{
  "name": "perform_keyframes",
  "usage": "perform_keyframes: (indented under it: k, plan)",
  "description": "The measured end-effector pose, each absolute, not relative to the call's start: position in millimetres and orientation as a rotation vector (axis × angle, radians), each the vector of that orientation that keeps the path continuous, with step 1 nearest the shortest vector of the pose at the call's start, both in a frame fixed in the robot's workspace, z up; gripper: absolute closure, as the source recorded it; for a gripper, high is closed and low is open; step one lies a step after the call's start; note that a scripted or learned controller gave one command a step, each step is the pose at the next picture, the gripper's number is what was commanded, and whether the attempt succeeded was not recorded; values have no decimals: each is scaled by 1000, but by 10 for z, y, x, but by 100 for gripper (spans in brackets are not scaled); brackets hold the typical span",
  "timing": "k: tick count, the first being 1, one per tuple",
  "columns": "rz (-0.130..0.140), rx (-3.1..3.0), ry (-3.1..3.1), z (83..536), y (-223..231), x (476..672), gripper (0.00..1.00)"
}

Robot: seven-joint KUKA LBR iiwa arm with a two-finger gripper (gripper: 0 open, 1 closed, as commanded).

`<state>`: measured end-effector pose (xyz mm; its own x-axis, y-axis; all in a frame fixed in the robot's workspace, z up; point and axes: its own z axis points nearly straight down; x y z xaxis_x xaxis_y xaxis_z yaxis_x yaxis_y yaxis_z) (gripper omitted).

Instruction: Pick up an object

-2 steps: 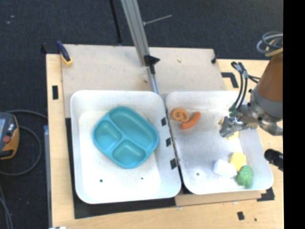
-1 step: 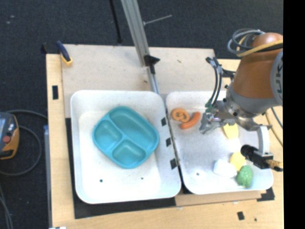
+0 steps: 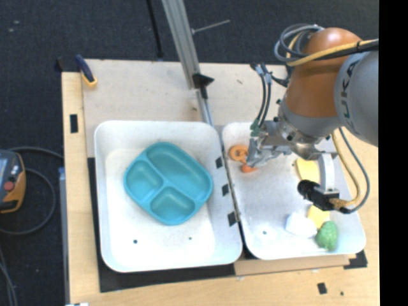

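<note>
I see the claw (image 3: 250,163) low in the right white bin (image 3: 271,241), touching a small orange ring-shaped object (image 3: 238,153) near that bin's far left corner; I cannot tell its state. Left bin holds a turquoise divided plastic plate (image 3: 167,182).

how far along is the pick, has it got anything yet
Done: the arm has reached into the right bin, and its tool is low at the orange ring and a small orange piece. In hand: nothing visibly lifted. Left: grasp and raise an object; the blue tray, green item and white block lie untouched.
</note>
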<state>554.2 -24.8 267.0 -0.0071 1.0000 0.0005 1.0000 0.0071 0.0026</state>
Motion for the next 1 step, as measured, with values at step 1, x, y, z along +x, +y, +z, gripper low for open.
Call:
perform_keyframes:
  k: [1]
  plan:
    - [3, 2213, 2228, 2684, 203, 5798, 100]
